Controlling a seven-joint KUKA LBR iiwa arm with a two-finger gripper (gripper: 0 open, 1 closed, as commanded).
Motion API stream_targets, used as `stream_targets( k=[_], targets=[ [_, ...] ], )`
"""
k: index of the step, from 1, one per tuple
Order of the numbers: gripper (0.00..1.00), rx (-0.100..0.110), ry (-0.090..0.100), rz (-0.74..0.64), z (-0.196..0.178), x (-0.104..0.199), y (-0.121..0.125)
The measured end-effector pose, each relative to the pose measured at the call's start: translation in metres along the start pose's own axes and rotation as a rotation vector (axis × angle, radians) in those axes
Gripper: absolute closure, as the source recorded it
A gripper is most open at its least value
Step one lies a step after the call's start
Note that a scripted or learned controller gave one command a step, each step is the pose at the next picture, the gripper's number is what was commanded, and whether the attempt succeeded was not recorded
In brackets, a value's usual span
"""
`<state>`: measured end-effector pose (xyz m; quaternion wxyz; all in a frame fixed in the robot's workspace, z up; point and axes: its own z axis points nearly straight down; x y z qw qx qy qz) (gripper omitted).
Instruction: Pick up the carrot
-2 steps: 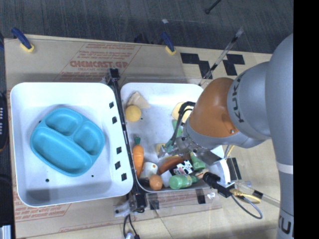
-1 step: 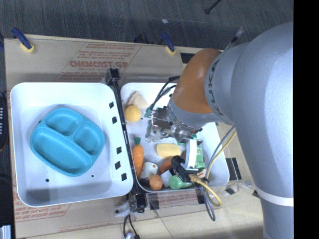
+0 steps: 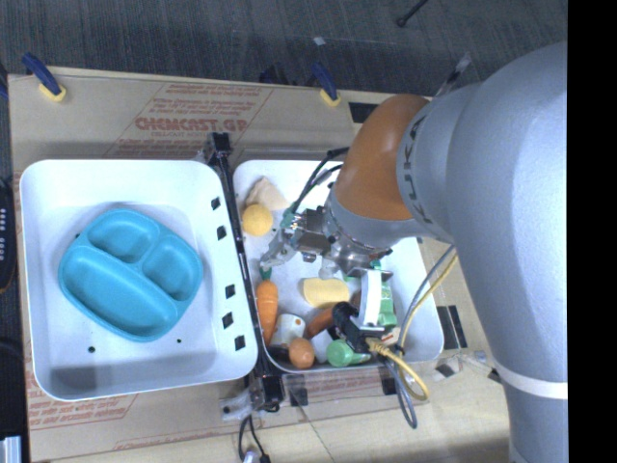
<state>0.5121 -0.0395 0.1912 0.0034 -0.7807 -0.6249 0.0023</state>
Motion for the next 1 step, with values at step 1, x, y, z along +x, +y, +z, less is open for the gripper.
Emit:
stream_targets(
  k=[1],
  targets=[
    [0.00, -0.010, -0.002, -0.033, 0.0865, -0.0562, 0.0039]
  ],
)
